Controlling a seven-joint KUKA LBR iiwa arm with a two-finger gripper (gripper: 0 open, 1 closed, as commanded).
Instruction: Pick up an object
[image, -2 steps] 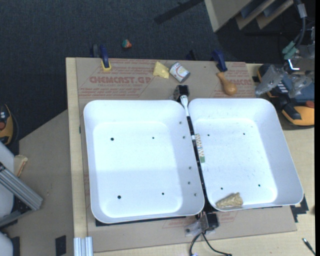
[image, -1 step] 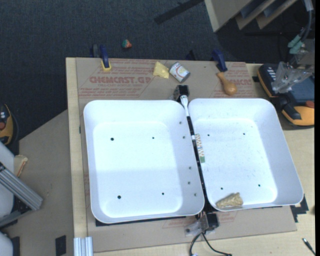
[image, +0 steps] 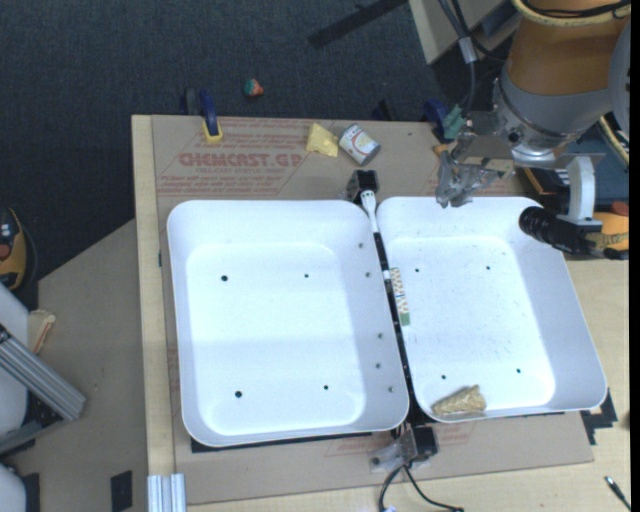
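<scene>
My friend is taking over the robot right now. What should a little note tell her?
Gripper: hanging above the far rim of the right bin; nothing shows between its jaws, and I cannot tell whether they are open or shut.
Things: a tan lumpy object lies at the near edge of the right bin. The left bin sits beside it.
Done: nothing picked up yet.
Left: bring the gripper across the bin to the tan object, grasp it and lift it.
</scene>
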